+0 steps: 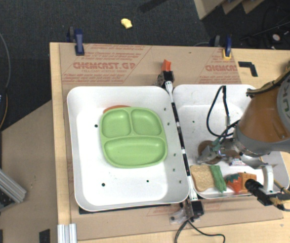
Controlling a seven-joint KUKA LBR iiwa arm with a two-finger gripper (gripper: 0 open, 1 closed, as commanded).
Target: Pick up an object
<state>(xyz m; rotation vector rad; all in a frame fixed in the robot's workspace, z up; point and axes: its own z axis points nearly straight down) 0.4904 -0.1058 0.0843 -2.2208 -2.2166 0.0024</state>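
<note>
The arm reaches into the right bin point(195, 103) from three o'clock, and its gripper point(216, 153) hangs low over the clutter at the bin's near end; whether it is released or clenched I cannot tell, since the wrist hides the tips. Nothing looks lifted. Candidates for picking lie just toward six o'clock of it: a tan bread slice point(201, 177), a green strip point(217, 179) leaning across it, and an orange piece point(238, 182) beside that. I'd judge the step is settling onto one item, and doing it well means dropping squarely over a single piece, since they touch and overlap. The bread looks flat and matte, hard to pinch from above; the green strip is narrow and a better bet. In the left bin point(81, 135) sits a smooth, glossy green divided plate point(133, 137), three compartments, rounded corners.
</note>
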